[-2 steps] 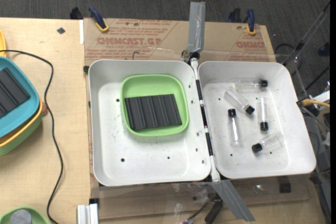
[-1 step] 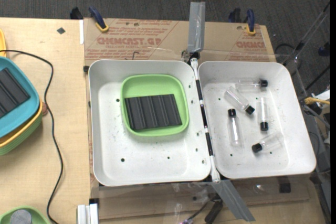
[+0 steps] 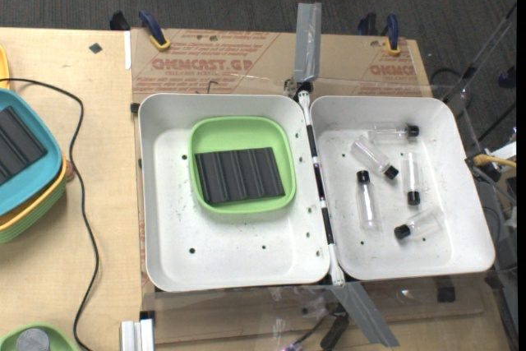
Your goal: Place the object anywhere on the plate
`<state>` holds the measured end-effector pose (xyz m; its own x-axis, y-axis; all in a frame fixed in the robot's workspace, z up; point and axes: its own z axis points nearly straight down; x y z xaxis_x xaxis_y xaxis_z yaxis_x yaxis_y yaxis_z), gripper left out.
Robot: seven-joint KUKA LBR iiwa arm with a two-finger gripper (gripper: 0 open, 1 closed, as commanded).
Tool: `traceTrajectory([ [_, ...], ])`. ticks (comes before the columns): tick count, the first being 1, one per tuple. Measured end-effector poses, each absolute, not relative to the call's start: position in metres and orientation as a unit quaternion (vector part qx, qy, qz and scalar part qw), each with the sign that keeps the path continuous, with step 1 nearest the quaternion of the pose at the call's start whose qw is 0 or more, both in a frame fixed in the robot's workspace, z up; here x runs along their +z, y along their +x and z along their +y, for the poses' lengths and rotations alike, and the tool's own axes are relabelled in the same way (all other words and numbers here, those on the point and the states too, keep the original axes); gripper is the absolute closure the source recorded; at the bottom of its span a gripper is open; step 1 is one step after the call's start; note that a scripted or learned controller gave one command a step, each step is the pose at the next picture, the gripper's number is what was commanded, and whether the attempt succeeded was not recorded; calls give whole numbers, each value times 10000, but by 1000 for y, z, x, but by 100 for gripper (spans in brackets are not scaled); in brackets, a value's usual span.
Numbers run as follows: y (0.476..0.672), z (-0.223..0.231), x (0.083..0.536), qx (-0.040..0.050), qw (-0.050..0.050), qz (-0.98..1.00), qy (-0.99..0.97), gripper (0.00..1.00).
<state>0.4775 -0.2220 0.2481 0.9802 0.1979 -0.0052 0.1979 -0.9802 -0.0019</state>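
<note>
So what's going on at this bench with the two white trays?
Nothing is being handled at this moment. The left bin holds a green plate with a dark ribbed insert on it. The right bin holds five clear vials with black caps, among them one lying near the middle and another toward the front. All the vials lie loose in the right bin; none has been moved onto the plate yet.

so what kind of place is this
Probably a robotics lab bench: two white bins clamped onto cardboard, clear vials with black caps in the right one, a green plate in the left, office carpet behind.
</note>
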Motion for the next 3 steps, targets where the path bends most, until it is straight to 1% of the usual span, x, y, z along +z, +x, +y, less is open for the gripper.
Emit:
traceTrajectory([
  [2, 478, -222, 246, 23, 7, -997, -9950, 0],
  [3, 477, -221, 237, 32, 11, -996, -9950, 0],
])
